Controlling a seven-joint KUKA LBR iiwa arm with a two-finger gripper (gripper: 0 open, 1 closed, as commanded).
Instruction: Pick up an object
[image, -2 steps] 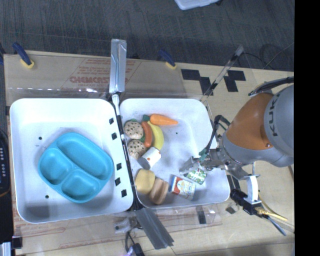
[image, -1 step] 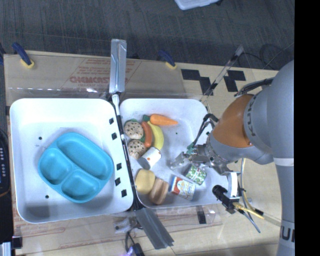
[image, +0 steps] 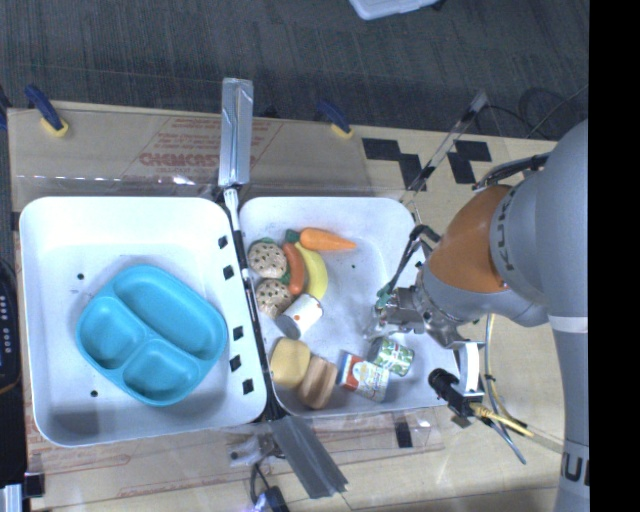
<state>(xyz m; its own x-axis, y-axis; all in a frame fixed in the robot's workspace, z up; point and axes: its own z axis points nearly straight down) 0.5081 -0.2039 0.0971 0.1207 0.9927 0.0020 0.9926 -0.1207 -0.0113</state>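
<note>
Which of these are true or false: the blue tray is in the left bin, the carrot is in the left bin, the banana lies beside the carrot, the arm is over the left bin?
1. The blue tray sits in the left bin. True.
2. The carrot lies in the left bin. False: it lies in the right bin.
3. The banana lies beside the carrot. True.
4. The arm is over the left bin. False: its gripper is over the right bin, near a green can.

Even overhead light, soft shadows, slightly soft focus.
</note>
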